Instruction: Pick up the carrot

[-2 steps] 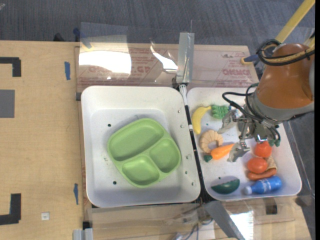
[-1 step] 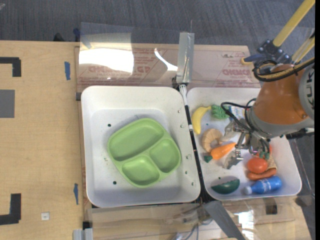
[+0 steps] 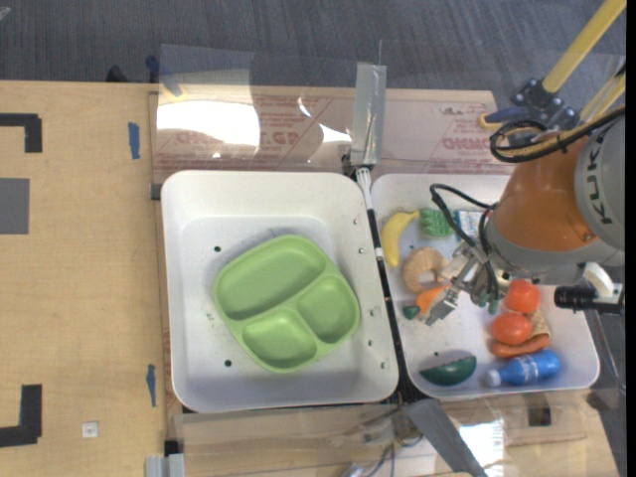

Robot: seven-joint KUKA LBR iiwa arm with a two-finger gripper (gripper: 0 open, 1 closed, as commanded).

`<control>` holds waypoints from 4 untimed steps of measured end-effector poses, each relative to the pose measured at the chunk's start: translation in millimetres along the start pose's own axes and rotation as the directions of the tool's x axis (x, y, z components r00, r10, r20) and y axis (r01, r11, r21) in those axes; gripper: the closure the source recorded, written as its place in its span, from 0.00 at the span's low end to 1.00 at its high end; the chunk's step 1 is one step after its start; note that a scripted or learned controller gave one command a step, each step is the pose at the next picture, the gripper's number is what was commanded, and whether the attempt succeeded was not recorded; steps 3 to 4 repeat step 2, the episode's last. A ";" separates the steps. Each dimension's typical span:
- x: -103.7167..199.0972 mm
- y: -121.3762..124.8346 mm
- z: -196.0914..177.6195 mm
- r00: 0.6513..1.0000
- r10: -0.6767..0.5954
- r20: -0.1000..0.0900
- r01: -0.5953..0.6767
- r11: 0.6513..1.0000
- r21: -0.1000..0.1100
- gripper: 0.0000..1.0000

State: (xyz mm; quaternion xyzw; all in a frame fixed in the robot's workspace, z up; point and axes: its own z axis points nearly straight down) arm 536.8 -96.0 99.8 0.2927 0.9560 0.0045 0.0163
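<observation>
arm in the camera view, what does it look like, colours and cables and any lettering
The arm is grey with a broad orange band above the wrist and dark letters on its grey shell, cut off by the frame. Black cables loop over it. The gripper is small, silver-grey metal.

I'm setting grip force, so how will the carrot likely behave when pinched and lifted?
The carrot looks like a small moulded toy, so probably stiff and light. Its tapered, rounded shape may let it slip or roll out of a pinch. It lies close beside the beige piece, right at the gripper, so it may get nudged.
</observation>
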 end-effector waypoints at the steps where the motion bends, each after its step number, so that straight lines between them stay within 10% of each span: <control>1: -5.9 1.4 -13.1 1.000 0.001 0.021 -0.001 1.000 -0.006 1.00; 2: 45.9 37.1 -86.6 0.976 0.218 -0.019 -0.218 0.976 0.019 1.00; 4: 45.9 37.1 -86.6 0.976 0.218 -0.019 -0.218 0.976 0.019 1.00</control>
